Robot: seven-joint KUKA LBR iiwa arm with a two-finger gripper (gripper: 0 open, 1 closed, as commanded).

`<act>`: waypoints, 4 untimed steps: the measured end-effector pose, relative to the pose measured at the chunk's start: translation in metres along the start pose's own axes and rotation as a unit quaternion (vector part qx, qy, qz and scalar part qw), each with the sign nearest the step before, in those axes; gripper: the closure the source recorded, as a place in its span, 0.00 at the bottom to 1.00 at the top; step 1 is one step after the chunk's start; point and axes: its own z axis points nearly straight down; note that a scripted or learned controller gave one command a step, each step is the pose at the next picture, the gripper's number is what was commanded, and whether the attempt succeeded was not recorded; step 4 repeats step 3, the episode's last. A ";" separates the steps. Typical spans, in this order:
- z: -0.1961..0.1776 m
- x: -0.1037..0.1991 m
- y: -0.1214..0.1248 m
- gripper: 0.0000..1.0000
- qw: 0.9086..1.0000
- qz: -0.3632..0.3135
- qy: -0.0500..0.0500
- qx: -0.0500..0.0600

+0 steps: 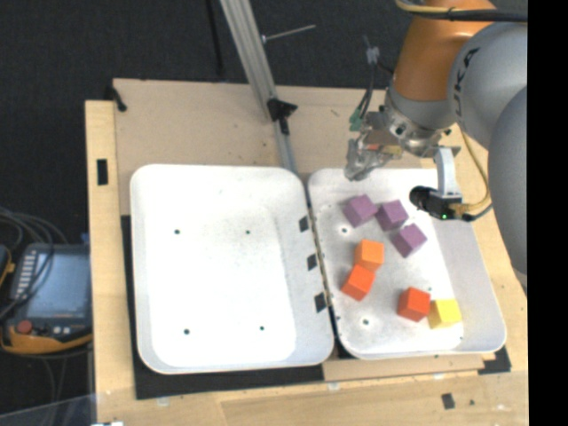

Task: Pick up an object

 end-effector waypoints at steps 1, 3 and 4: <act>0.010 0.051 0.004 1.00 1.000 0.000 0.000 0.001; -0.003 0.150 0.011 1.00 1.000 -0.001 0.002 -0.002; -0.003 0.150 0.011 1.00 1.000 -0.001 0.002 -0.002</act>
